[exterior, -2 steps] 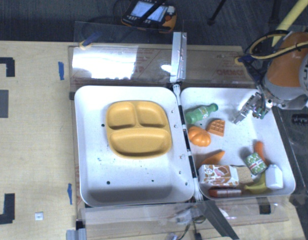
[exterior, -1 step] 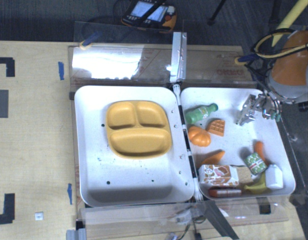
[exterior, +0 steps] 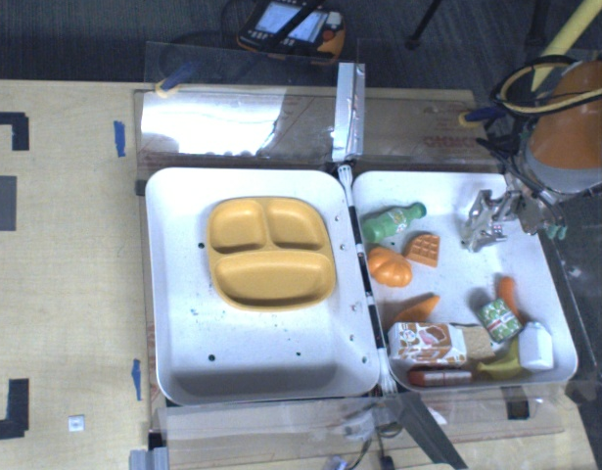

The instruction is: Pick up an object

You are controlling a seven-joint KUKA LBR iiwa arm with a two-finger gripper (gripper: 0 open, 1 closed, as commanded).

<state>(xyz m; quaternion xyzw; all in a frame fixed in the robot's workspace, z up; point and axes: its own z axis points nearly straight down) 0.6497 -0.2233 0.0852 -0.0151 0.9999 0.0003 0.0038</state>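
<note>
2 white bins sat side by side. A yellow tray (exterior: 271, 251) lay in the left bin (exterior: 173, 292). The gripper (exterior: 482, 231) hung over the right bin (exterior: 560, 306), fingers slightly apart and holding nothing, above bare floor right of a green bottle (exterior: 391, 221), waffle (exterior: 424, 250) and orange (exterior: 391, 267); a carton (exterior: 428, 342) lay nearer.

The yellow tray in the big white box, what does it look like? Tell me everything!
The yellow tray looks like smooth plastic, with rounded corners. It has three hollows: two small ones side by side at the far end and one long one nearer the camera. All three look empty. It lies flat, right way up, on the floor of the left bin, towards its far side. Nothing else touches it.
</note>
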